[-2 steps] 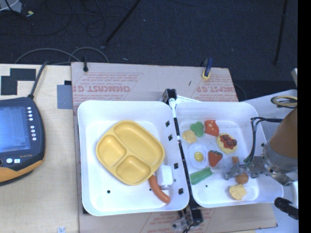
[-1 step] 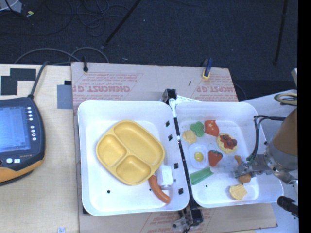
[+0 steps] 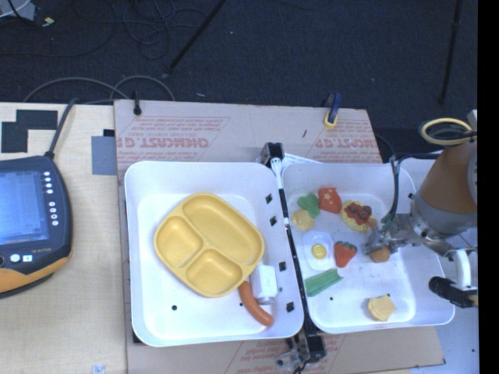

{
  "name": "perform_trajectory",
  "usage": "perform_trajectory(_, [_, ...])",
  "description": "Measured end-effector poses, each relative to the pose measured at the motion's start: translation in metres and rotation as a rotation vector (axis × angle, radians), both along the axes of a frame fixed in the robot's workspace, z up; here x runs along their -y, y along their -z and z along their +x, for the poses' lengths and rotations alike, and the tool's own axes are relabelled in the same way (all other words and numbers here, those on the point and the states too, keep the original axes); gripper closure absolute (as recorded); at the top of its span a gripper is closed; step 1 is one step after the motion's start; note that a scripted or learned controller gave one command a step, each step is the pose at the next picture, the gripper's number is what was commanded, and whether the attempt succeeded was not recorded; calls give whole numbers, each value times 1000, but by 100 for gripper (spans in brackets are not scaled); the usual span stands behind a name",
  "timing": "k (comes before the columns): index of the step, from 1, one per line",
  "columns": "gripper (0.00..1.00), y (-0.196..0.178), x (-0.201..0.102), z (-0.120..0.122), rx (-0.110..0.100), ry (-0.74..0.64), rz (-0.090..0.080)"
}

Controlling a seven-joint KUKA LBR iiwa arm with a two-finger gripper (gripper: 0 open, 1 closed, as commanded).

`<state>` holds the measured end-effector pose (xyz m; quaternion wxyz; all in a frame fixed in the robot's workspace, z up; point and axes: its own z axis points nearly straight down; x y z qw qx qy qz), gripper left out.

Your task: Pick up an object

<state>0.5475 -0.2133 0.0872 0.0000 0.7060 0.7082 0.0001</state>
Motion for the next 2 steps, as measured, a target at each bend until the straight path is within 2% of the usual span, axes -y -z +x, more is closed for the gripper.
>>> perform_trajectory(1, [100, -5, -81, 1, -6, -3, 6])
perform_trajectory(2, [100, -105, -173, 11, 4, -7, 4])
